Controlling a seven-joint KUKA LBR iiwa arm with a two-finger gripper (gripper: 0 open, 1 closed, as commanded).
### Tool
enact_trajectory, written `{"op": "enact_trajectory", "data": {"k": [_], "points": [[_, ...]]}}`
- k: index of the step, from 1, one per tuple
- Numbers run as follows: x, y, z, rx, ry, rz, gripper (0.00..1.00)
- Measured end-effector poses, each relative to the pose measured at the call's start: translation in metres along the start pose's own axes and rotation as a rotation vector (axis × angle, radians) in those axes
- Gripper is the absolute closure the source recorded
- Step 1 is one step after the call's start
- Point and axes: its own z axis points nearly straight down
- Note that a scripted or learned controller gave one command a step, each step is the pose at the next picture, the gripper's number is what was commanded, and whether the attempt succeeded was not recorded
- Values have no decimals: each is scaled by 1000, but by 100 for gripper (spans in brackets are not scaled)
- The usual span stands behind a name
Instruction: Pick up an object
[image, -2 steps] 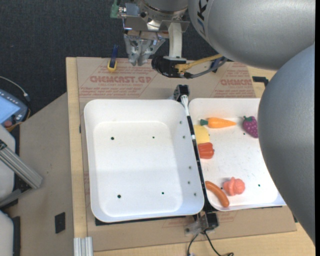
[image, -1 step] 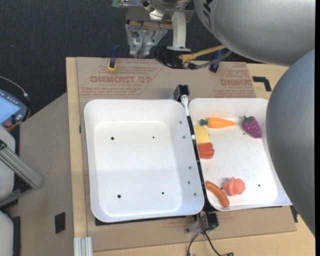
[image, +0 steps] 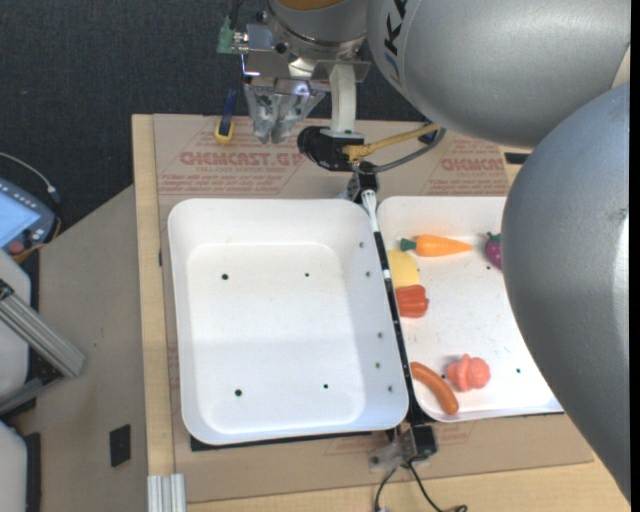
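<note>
My gripper (image: 278, 115) hangs high above the cardboard behind the left bin's (image: 190, 300) far edge, and I see nothing in it. The toy food lies in the right bin (image: 480, 320). An orange carrot (image: 436, 244) rests near the far edge, with a purple piece (image: 494, 249) beside it, partly hidden by the arm. A yellow piece (image: 402, 268) and a red pepper (image: 412, 300) lie against that bin's left wall. A pink piece (image: 468, 372) and a brown sausage (image: 434, 387) sit near the front corner.
The grey arm covers the right side of the right bin. A brown cardboard sheet (image: 200, 160) lies under both bins. A small yellow and blue thing (image: 226, 124) sits at the cardboard's far left. Cables (image: 400, 470) hang off the front edge.
</note>
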Motion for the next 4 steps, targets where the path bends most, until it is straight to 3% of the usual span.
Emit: {"op": "enact_trajectory", "data": {"k": [1,2,3,4], "points": [[0,0,12,-3,1,0,100],[-80,-32,18,-2,0,8,100],[-28,-9,-22,-14,5,-4,100],[2,1,-3,-8,4,-3,100]]}}
